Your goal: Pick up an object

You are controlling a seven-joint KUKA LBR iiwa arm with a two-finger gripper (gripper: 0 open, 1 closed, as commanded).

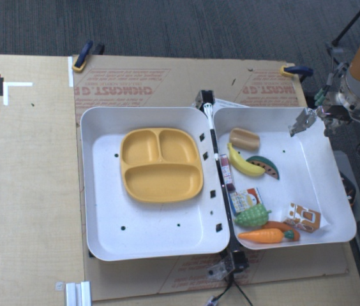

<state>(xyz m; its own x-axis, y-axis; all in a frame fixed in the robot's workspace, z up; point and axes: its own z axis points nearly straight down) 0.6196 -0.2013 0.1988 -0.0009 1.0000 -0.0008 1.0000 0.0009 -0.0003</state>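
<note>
The right bin [314,171] holds several toy foods. A tan bread roll [244,138] lies at the back, with a yellow banana [244,162] and a watermelon slice [267,166] in front of it. A green vegetable [251,217], an orange carrot [262,236] and a small brown-and-white carton [304,217] sit near the front wall. My gripper [315,121] hovers over the bin's back right corner, open, with nothing between its fingers. It is well right of the roll.
The left bin [103,196] holds a yellow divided plate [162,164]. A slim wrapped bar [225,169] and a printed packet [244,201] lie along the wall between the bins. Cardboard lies under both bins, with blue clamps at its back corners.
</note>
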